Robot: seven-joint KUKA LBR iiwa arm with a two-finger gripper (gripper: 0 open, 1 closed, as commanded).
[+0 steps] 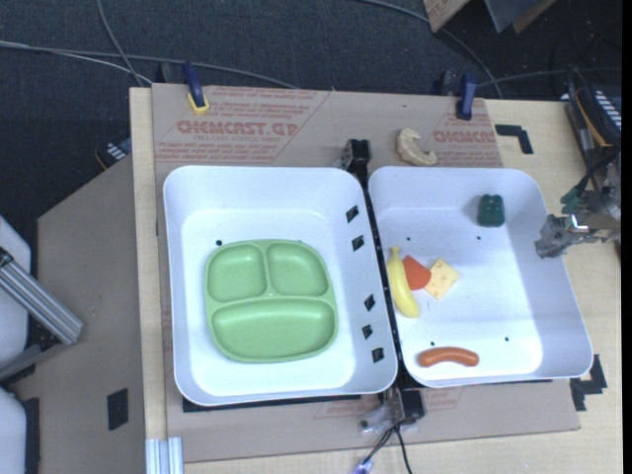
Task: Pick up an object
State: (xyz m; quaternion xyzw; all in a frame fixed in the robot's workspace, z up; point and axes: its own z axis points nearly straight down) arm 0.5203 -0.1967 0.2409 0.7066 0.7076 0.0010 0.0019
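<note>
The only readable lettering is on the brown protective paper (247, 121) covering the board behind the two bins. In faded red capitals it reads "CHEMCAST G.P", with a line of smaller print beneath it that is too fine to make out. The same red print recurs on the paper behind the right bin (474, 138), where it is partly hidden and only fragments show.

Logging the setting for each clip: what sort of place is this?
Likely a robotics lab bench: two white bins on a clamped board, toy food such as a banana and sausage, loose cables on dark carpet.
</note>
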